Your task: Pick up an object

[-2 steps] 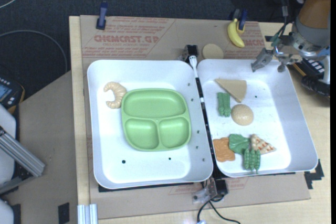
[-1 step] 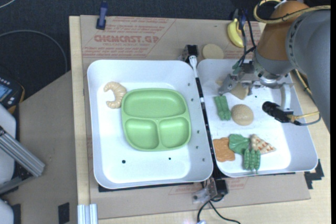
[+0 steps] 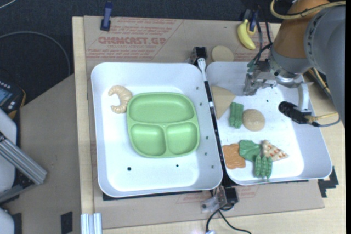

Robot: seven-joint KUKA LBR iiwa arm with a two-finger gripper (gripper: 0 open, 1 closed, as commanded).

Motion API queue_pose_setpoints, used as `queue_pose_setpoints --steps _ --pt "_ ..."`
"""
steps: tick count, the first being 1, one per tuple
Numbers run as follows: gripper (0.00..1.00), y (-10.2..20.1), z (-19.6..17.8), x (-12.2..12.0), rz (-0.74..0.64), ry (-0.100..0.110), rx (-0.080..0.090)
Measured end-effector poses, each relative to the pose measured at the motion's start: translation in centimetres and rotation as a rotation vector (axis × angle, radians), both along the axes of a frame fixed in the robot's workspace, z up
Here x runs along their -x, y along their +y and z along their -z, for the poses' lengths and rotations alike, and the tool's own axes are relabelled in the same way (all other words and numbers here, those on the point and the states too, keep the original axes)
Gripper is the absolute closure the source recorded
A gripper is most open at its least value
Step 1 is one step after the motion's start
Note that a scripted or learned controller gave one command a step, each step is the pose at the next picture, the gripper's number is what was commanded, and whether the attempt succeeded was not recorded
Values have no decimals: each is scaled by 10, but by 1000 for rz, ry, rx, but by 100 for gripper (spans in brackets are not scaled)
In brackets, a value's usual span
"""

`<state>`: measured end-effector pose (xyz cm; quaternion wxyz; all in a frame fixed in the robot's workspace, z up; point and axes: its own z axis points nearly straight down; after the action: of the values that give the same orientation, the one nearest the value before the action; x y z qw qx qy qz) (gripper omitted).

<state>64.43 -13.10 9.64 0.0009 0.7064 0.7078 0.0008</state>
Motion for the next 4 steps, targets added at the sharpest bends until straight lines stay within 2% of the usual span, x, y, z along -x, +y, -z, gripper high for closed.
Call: queue_pose_setpoints --steps 1,2,3,4 --pt "100 8 -276 -25 -1 -20 5" --pt "100 -28 -112 32 7 21 -3" --pt "100 -5 -440 32 0 -19 5" --pt "100 -89 -322 35 10 13 0"
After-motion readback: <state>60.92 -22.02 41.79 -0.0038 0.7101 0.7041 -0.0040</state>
